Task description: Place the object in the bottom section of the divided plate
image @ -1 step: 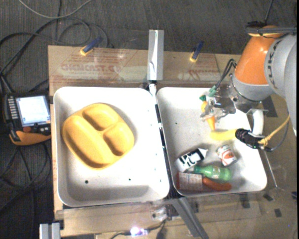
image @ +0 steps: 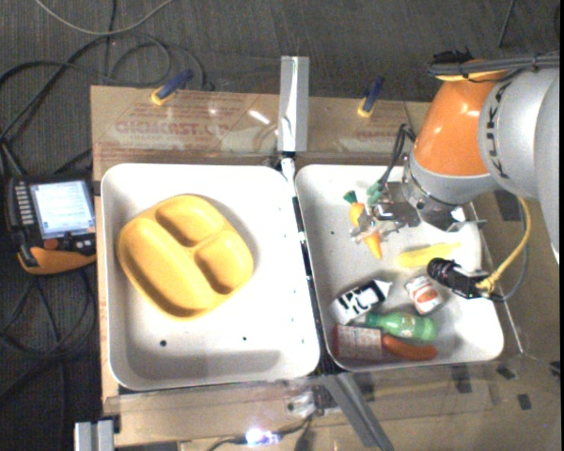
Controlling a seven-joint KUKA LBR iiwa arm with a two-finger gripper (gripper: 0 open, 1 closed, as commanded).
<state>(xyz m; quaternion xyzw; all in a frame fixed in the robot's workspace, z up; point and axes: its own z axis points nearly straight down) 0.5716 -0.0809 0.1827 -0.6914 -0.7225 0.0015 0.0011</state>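
A yellow divided plate (image: 183, 252) with three sections lies in the left bin (image: 122, 346); its largest section faces the lower left. My gripper (image: 385, 211) hangs low over the upper part of the right bin (image: 493, 332). It is right beside a small orange toy carrot with a green top (image: 369, 238), which lies on the bin floor just to the gripper's left and below it. The wrist and its orange band (image: 461, 130) hide the bin's upper right corner. Nothing can be seen held in the gripper.
The right bin also holds a pale yellow piece (image: 430, 251), a black-and-white box (image: 361, 299), a small red-and-white can (image: 423, 294), a green bottle (image: 404, 326), a red sausage (image: 409, 349) and a brown packet (image: 355, 341). A black cable plug (image: 451, 275) hangs from the arm.
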